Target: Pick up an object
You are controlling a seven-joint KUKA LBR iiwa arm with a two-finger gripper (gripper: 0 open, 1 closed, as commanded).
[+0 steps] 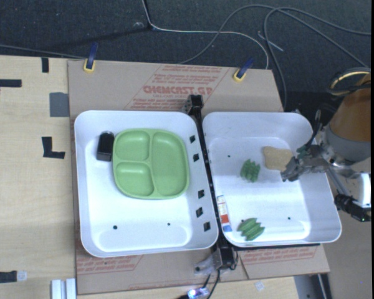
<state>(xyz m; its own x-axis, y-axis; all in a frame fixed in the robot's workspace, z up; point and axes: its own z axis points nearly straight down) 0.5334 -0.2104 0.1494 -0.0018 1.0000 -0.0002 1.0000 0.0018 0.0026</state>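
Two white bins are being sat side by side on the tabletop (25, 167), on a cardboard sheet (174, 83) that's probably there to keep them from sliding. The left bin (90, 229) is being taken up mostly by a green plate (151, 164), with a small black block (105, 146) just beside it at 9 o'clock. None of that is being reached for, as far as can be judged.

The pickable stuff is being kept in the right bin (318, 226): a tan piece (275, 157) toward 1 o'clock, a green lump (250, 170) near the middle, a second green bit (250, 228) down at 6 o'clock, and a small red-and-white stick (222, 210) against the left wall.

The arm (349, 123) is being brought in from 3 o'clock, wrist angled down over the bin's right rim. The claw (292, 170) is being held low inside the bin, just beside the tan piece on its 4 o'clock side, so that's likely the target. Whether it's being touched can't be told. Nothing is seen clamped in the claw, and whether it's spread or pinched can't be made out, too dark and small.

Judged from this, the pick isn't done yet.
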